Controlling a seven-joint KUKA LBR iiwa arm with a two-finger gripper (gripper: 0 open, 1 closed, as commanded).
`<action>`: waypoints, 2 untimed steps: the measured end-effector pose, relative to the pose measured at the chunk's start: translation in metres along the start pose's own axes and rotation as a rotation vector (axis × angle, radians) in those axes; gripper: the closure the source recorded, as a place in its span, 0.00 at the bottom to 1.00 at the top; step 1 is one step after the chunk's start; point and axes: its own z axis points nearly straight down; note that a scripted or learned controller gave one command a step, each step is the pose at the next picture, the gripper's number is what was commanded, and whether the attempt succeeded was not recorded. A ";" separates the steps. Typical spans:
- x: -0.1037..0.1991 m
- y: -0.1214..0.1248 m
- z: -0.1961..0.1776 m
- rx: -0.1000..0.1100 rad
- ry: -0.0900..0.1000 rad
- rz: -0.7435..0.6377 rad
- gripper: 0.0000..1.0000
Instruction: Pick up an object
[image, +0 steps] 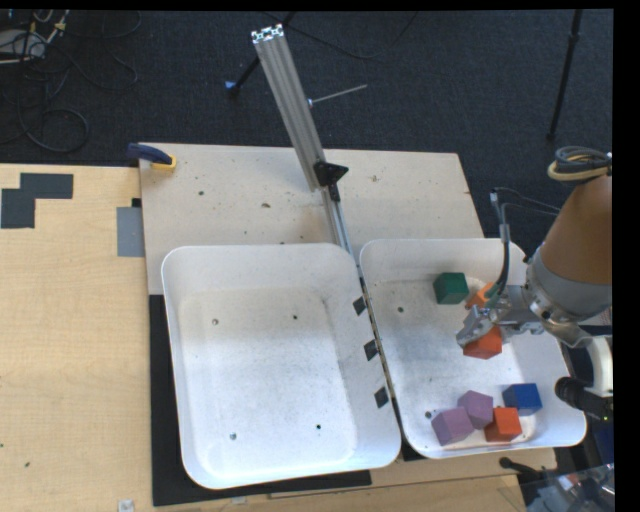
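My gripper (478, 326) hangs over the middle of the right bin (420, 350), at the end of the arm that reaches in from the right. A red block (487, 346) lies right at its tip, partly covered by it; whether it is gripped is unclear. A small orange piece (481, 294) shows just above the gripper. A green block (451, 288) sits a little to the upper left, apart from the gripper.
Near the right bin's front corner lie two purple blocks (463, 417), an orange-red block (504, 425) and a blue block (522, 397). The left bin (185, 300) adjoins across a divider with black clips (368, 349). A metal rail (295, 110) slants up behind the bins.
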 end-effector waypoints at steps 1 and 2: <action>0.000 0.000 0.003 0.005 0.000 -0.001 1.00; 0.061 0.014 -0.003 0.005 0.003 -0.003 1.00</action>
